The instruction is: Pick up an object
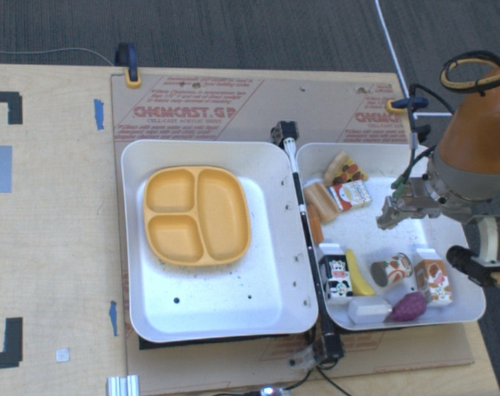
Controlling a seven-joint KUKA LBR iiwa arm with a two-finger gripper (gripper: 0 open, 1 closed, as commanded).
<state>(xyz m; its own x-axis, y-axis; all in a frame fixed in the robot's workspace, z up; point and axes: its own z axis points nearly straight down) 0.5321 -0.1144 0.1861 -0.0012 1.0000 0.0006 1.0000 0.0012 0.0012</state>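
Gripper (396,213) poised over bare floor of right bin (374,242), among small toy foods; opening not discernible, nothing visibly held. Nearest candidate: toy can (393,269), just below toward front wall. Judged light, rigid, smooth, prone to rolling; best pinched across its short sides.

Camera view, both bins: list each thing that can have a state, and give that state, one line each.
Gripper: above the right bin, nothing visibly held.
Orange divided plate: flat in the left bin, compartments bare.
Milk carton: lying on its side.
Banana: lying beside the carton.
Purple item: resting at the right bin's near edge.
Hot dog bun: lying flat.
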